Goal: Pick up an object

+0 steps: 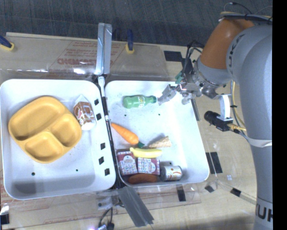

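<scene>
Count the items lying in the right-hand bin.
7: green bottle at the top, carrot mid-left, banana, a tan wedge beside it, red packet, sausage and can along the bottom. Others may hide underneath.

Red print on the clear sheet (86,56) behind the bins, mirrored, too blurred to read

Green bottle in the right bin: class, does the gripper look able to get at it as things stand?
Probably yes. The green bottle lies alone in the right bin, the gripper just beside its cap end, nothing between them.
</scene>
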### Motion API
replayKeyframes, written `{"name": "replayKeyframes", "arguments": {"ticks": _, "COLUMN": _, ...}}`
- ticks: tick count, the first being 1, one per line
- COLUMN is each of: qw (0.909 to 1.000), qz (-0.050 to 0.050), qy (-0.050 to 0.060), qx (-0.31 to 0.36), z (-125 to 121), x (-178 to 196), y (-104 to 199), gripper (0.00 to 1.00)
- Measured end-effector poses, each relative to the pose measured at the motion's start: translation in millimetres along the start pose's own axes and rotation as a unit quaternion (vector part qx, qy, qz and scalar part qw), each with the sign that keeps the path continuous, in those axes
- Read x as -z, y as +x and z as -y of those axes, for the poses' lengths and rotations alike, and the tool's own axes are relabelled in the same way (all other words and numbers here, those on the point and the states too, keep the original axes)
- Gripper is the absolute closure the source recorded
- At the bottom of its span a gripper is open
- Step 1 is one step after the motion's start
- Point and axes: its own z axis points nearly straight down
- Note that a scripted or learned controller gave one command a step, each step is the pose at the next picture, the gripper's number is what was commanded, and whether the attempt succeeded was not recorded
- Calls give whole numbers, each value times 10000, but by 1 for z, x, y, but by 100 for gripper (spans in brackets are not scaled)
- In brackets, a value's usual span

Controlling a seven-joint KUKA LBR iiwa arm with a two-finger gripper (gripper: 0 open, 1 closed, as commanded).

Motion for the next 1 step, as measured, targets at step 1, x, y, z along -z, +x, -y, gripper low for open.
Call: {"name": "replayKeyframes", "arguments": {"ticks": 1, "qw": 9999, "qz": 10, "qy": 7, "qx": 129, "z": 28, "x": -47, "y": 104, "gripper": 0}}
